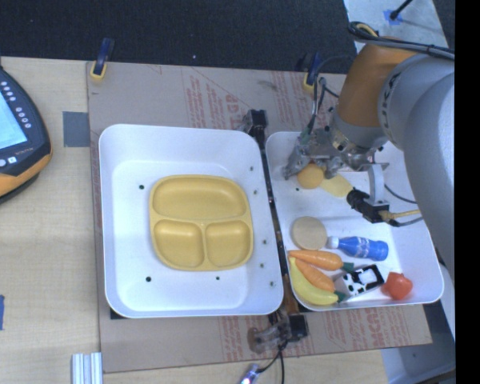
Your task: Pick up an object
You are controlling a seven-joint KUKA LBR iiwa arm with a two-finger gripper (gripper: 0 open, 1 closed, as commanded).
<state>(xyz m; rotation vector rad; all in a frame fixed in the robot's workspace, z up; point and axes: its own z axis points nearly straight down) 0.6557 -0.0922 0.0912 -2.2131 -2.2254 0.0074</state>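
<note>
Grey arm [420,126] with orange band reaching in from the right, wrist low over the far end of the right bin [428,250]. Jaws down among cables and metal fittings, right above a rounded orange-yellow fruit [310,176]; clenched or released, impossible to tell from this slant, and no sure sign of anything gripped. Just beside that fruit, toward the right, a paler yellow piece [336,186], the two touching or nearly so. Nearer the camera in the same bin, a flat tan disc [309,232], then a blue bottle [362,248] lying on its side with a white cap toward the disc. Below these, an orange carrot [316,258] lying against a yellow banana [310,289], a black-and-white block [362,279] just right of them, and a red piece [397,286] in the near right corner. In the left bin [120,214], a yellow divided plate [200,221] with three compartments, sitting about the middle. Under both bins, a brown cardboard sheet [184,86] on the wooden counter [32,262], held at the far edge by a clamp [102,58]. At the far left, a control pendant [8,134] with screen and orange rim.
</note>
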